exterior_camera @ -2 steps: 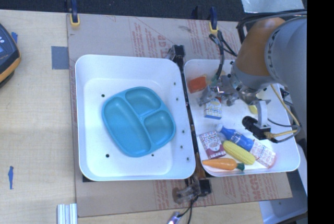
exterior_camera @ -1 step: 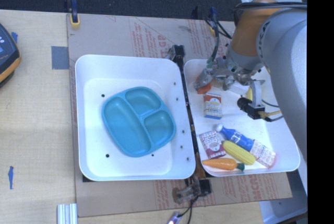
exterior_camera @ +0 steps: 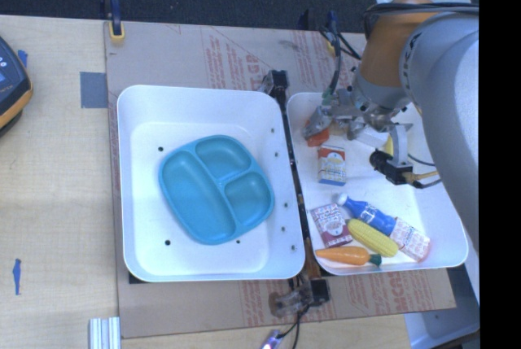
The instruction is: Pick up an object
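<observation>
Camera view: gripper point(exterior_camera: 332, 121) low in right bin point(exterior_camera: 444, 246), jaw state unreadable, orange-red item point(exterior_camera: 317, 130) right at the tips — centre over it before closing, small carton point(exterior_camera: 332, 164) sits just below.

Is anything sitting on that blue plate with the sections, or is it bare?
Bare. The blue divided plate lies flat in the left bin, and all three of its compartments show only plain blue surface.

Blue divided plate point(exterior_camera: 216, 189) in left bin point(exterior_camera: 130, 176) (lying flat)
</observation>
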### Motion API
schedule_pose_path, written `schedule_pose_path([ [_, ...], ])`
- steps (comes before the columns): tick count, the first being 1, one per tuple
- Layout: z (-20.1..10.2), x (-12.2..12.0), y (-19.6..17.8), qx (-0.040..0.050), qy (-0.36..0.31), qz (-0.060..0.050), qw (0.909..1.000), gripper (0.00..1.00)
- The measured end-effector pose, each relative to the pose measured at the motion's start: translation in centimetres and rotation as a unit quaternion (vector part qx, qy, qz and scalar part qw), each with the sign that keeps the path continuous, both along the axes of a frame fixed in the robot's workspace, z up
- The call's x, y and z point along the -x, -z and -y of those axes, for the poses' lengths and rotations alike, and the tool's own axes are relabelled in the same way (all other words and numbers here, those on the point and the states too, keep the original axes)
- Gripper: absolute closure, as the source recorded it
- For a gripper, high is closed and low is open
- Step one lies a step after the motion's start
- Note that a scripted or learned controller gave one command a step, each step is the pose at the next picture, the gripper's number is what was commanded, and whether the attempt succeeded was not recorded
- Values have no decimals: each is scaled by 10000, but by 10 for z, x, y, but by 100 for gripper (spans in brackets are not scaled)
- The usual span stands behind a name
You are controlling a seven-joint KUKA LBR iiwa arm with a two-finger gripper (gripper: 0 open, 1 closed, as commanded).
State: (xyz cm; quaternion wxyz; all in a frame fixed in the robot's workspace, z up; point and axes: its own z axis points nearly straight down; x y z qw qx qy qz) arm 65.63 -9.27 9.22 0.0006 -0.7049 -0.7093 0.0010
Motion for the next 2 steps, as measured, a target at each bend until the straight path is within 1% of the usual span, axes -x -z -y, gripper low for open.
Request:
schedule_pose_path([
  [2,2,0,0,-2,-6,-4,10000,0],
])
